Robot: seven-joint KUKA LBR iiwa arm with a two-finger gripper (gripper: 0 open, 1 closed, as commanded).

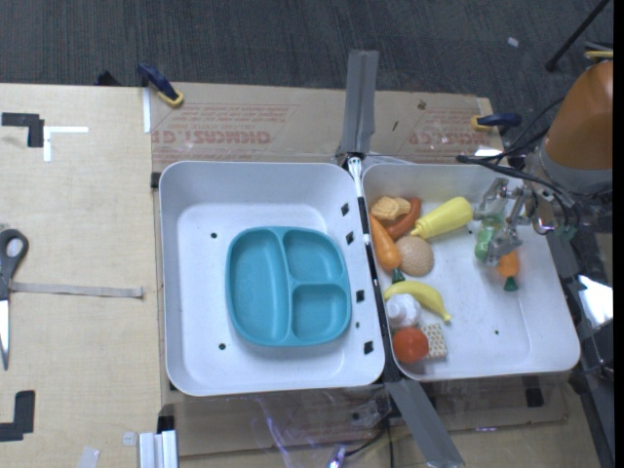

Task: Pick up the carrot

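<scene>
Single fixed camera above bench point(78, 261), looking down at a slant; both bins point(185, 291) in frame, arm point(585, 125) at 3 o'clock.

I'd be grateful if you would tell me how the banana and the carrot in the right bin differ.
The banana is yellow and curved; the carrot is orange, straighter and tapered. The banana lies roughly across the right bin, nearer its front, while the carrot runs lengthwise along the left wall, farther back. The banana touches a white item; the carrot lies against a beige ball. Both lie flat among the clustered toy foods.
</scene>
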